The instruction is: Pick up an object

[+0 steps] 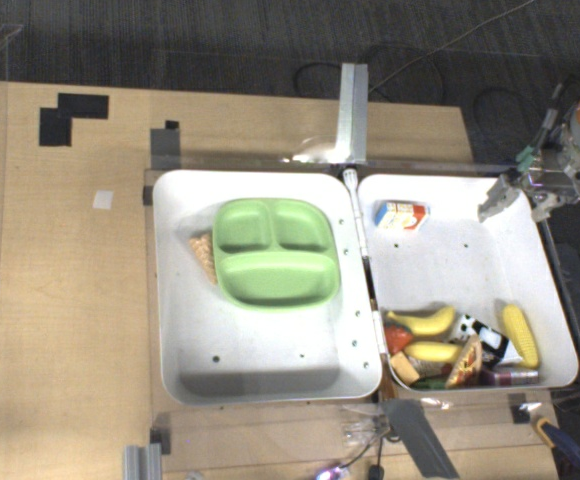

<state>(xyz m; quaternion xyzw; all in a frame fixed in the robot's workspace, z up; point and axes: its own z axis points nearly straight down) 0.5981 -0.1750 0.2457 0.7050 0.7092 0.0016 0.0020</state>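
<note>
Two shallow white bins are shown side by side on a wooden bench, viewed from above at a slant. The left bin (185,298) is occupied by a green divided plate (274,251), which lies flat toward the bin's far half, with a small tan, grainy item (203,256) tucked just beside its left edge. In the right bin (460,268), a small white carton with red and orange print (401,214) is seen alone near the far left corner. The remaining objects are crowded along the near wall: two yellow bananas (425,321), a red item (398,339) between them at their left ends, a yellow corn cob (520,334) lying near the right wall, and a dark bottle-like item (490,343) among smaller pieces too jumbled to be identified. The gripper (505,196) is positioned over the far right corner of the right bin, well apart from the heap; whether its fingers are spread or closed cannot be told, and nothing is seen held.
</note>
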